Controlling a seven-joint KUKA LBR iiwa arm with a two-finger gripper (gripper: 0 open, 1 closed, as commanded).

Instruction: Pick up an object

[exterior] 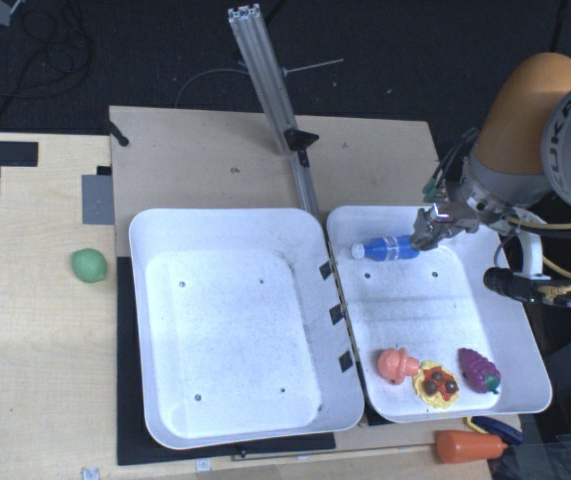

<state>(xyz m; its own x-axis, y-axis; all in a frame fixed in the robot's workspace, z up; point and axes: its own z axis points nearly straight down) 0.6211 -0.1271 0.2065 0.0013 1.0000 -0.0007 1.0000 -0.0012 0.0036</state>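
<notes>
A blue bottle with a white cap point(385, 249) lies on its side near the back of the right bin point(435, 298), cap pointing left. My gripper point(431, 230) is right at the bottle's right end, touching or just over it. A pink toy point(396, 365), a yellow and red toy point(436, 383) and a purple bunch of grapes point(478, 369) sit along the same bin's front edge, well away from the gripper.
The left bin point(165, 238) stands beside the right one, with black clips between them. A green ball point(90, 265) rests on the bench at far left. An orange object point(468, 445) lies outside the right bin's front. A metal bar point(270, 78) slants behind the bins.
</notes>
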